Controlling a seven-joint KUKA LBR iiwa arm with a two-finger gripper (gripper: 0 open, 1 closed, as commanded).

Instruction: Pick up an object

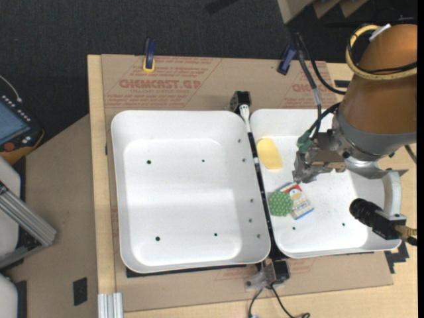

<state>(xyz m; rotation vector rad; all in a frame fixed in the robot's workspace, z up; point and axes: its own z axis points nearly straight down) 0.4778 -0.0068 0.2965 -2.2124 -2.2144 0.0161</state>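
Hovering over right bin (371, 240), end effector (301, 175) state unclear; yellow block (269, 153) long axis top-to-bottom.

Arm (381, 78) (orange-banded) reaches from right; hand (303, 171) points down.

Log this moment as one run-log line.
gripper: over right white bin, nothing seen held | pale yellow block: in bin | green round object: beside small printed card

A brown cardboard-covered bench (199, 78) bears two white bins, left (126, 177) and right (331, 240), touching side by side.
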